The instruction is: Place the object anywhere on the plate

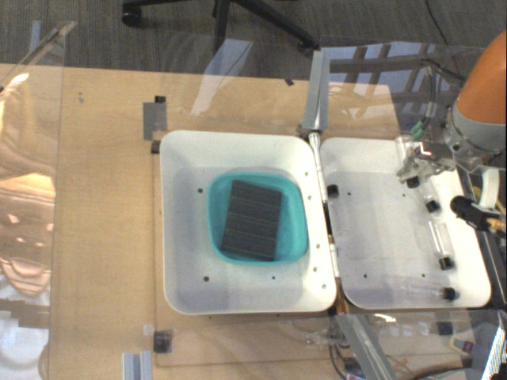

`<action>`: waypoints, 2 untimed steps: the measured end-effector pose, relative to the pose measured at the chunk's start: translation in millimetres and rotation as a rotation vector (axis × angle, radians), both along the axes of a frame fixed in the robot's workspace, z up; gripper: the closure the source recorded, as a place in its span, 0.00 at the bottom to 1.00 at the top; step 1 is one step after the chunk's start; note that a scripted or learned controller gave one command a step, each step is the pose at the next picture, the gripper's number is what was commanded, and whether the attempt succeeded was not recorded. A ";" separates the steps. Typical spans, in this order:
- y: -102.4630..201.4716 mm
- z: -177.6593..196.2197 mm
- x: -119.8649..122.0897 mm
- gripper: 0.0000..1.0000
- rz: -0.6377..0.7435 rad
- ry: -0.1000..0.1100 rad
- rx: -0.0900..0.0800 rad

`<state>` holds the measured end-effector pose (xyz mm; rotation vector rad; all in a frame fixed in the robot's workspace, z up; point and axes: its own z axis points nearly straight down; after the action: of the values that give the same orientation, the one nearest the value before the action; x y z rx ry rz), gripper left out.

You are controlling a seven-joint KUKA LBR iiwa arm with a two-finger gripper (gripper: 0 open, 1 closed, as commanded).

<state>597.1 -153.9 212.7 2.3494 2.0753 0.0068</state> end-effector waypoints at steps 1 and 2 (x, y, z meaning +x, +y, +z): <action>52.6 -28.6 -5.5 1.00 0.117 0.002 0.001; 123.9 -26.7 16.7 1.00 0.244 0.001 0.001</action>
<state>613.9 -29.9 186.0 2.0800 2.3474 0.0081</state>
